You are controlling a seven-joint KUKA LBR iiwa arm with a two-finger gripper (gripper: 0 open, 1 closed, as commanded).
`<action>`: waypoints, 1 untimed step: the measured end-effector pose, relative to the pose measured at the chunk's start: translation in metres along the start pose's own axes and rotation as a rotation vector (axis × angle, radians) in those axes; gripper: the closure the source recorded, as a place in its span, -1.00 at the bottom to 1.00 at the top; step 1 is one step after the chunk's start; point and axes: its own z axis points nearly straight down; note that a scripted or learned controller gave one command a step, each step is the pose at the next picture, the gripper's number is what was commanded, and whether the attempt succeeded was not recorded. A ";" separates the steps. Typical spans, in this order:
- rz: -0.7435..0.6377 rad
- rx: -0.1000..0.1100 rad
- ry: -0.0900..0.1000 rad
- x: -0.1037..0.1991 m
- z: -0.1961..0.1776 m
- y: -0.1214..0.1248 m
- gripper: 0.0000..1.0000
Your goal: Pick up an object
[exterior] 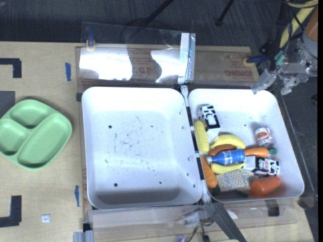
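Your claw hovers at the right bin's far corner; can't tell its grip state. Blue bottle sits in the pile, label unreadable. Cardboard print illegible.

Robotics lab: taped wooden bench, twin white bins, tripod legs.

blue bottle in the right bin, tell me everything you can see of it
The small blue plastic bottle has a white band round its middle. It lies on its side, roughly left to right, in the right-hand white bin, on top of the toy pile. It rests against the yellow banana behind it, and an orange carrot-like piece touches its right end. Its cap end is too blurred to tell.
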 end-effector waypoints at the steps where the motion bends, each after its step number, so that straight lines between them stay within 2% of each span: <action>1: -0.173 0.001 0.001 0.016 0.099 -0.084 -1.00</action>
